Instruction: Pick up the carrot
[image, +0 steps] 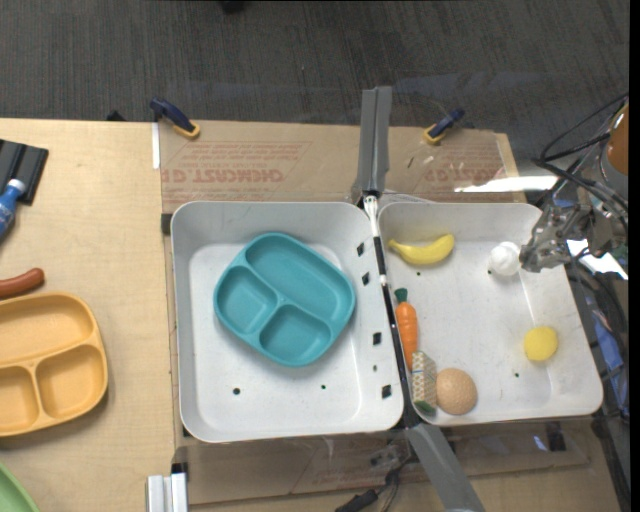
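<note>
Carrot (406, 328) lies unobscured; jaws' state at gripper (545, 245) unclear.

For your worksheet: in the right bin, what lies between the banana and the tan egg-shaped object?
In the camera view, mostly bare white bin floor separates the banana from the tan egg-shaped object; the carrot lies just left of that stretch, along the bin's left wall.

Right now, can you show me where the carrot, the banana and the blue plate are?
carrot (406, 329): camera view, middle of its orange body.
banana (422, 249): camera view, middle of its yellow curve.
blue plate (247, 262): camera view, its upper left rim.
</note>
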